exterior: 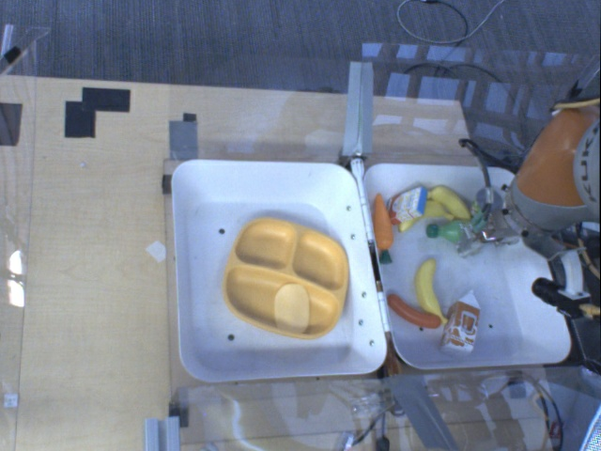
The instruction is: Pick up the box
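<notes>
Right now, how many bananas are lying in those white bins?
2, both in the right bin: one banana near its far edge, another banana in the middle. The arm may hide more.

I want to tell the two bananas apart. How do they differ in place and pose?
The upper banana lies near the right bin's far side, slanting sideways beside a small package. The lower banana lies mid-bin, nearly lengthwise, just above the sausage. Both are yellow and curved.
</notes>
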Available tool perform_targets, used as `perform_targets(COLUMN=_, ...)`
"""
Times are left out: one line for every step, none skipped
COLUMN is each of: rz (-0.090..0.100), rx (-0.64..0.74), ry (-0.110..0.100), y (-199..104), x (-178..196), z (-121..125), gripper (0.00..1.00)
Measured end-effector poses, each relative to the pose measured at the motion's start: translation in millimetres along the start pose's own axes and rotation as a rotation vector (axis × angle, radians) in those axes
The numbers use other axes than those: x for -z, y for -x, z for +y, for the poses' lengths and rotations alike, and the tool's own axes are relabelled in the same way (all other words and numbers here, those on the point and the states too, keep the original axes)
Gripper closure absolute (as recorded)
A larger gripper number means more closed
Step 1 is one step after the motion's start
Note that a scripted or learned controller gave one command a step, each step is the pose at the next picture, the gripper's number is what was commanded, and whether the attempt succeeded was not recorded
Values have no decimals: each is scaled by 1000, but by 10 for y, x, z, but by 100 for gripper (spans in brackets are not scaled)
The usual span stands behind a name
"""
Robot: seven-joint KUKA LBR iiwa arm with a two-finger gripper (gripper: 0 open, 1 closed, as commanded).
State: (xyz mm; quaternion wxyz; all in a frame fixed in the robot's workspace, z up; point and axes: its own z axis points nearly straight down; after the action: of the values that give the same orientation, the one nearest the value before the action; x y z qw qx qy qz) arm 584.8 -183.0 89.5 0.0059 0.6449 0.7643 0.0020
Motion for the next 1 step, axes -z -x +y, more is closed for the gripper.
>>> perform_targets(rz=2, rx=-338, ry=-4, y=12, x=-11, z=155, gripper=100)
